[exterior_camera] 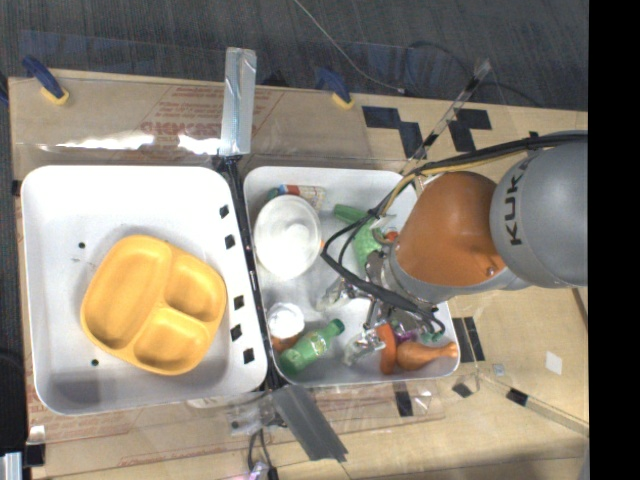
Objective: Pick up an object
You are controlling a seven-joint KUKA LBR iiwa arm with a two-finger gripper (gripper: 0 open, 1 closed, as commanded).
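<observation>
Two white bins sit side by side on the bench. At nine o'clock, the left bin [40,298] holds a yellow divided tray [152,303]. The right bin [262,183] is crowded: a white bowl [287,234] toward eleven o'clock of it, a green bottle [312,346] and a small white-capped container [285,321] near six o'clock, an orange object [425,353] at its five o'clock corner. The arm [500,233] reaches in from three o'clock, and the gripper [368,308] hangs low amid the clutter, just beside a clear plastic piece [362,344]. Whether it is spread or pinching anything, I cannot tell.
</observation>
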